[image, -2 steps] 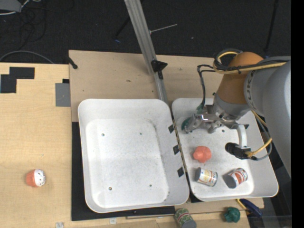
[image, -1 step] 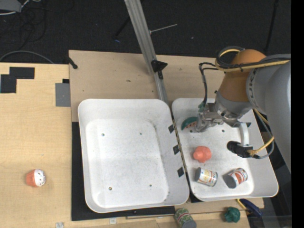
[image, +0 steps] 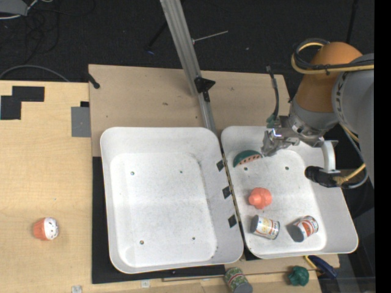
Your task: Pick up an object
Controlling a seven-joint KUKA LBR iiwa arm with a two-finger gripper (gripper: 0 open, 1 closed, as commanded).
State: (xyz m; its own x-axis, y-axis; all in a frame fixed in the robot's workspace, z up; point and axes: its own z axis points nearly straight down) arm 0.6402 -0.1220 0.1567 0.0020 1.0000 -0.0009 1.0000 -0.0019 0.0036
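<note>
Light even, from overhead, fairly bright on bench. Left bin (image: 162, 197) near blown out, white with faint speckle; softer grey patch along its upper and left inner wall. Right bin (image: 324, 237) slightly dimmer, arm (image: 317, 93) casting soft shadow on its upper corner. Wooden tabletop (image: 36, 163) warm, evenly lit, no glare. Background above bench very dark, cables barely readable. Small cans (image: 266, 227) throw short soft shadows. Overall image slightly soft, grainy; fine detail on labels unreadable. Edges show no obvious bending.

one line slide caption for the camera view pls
Grey arm's gripper over the right white bin, beside a green curved piece; orange-red lump and two small cans nearby.
</note>
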